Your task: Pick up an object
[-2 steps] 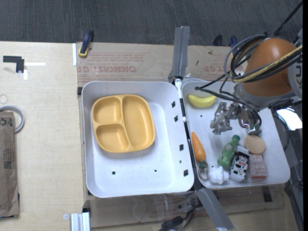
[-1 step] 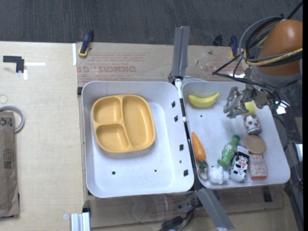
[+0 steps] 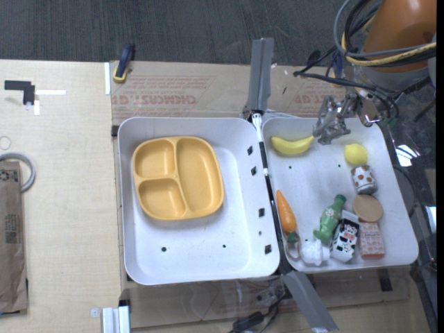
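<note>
camera view: fixed, looking down at a slant on two white bins on the desk.
tool [image 3: 331,127]: upper right of the frame, low over the top edge of the right bin [image 3: 402,207]; whether it is apart or together cannot be told from this blur of metal and cable.
nearest thing: banana [image 3: 292,144], lying in the upper left part of the right bin, touching nothing else.
key relation: the banana lies just left of and slightly below the tool in the frame, its right tip almost under it; its long axis runs left to right, curving gently.
judgement: a short move left, closing across the short axis, looks like the likeliest grasp.
other candidates: lemon [image 3: 356,153] just right of the tool; carrot [image 3: 286,212] lower down.
left bin [image 3: 139,255]: carries a yellow divided plate [image 3: 178,177], well apart from the tool.
</note>
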{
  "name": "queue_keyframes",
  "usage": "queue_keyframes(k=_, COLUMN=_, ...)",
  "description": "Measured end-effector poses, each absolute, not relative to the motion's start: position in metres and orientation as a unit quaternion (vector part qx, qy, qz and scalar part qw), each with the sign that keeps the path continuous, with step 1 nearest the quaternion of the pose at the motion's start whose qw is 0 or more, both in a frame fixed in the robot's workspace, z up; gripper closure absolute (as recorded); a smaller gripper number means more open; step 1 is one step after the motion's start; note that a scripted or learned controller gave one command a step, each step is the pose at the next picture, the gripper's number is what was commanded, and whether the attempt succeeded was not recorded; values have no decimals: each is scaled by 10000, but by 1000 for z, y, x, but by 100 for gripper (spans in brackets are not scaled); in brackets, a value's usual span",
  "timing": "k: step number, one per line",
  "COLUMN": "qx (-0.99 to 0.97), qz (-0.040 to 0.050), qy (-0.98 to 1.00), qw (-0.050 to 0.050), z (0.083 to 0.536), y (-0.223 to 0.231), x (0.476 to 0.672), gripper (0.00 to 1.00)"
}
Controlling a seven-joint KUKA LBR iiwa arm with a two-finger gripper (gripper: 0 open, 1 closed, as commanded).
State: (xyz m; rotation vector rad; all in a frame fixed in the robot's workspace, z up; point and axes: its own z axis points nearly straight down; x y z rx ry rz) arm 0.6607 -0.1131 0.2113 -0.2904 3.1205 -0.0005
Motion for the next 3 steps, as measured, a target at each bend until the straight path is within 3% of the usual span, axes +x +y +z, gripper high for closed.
queue_keyframes(k=1, qx=-2113, qz=0, qy=9774, qw=22, z=93, y=-106, x=605, gripper=100)
queue_keyframes(k=2, qx=-3419, qz=-5, qy=9397, qw=35, z=145, y=-122, x=610, gripper=100)
queue_keyframes(k=3, qx=-3251, qz=4, qy=9457, qw=19, z=92, y=-138, x=550, gripper=100)
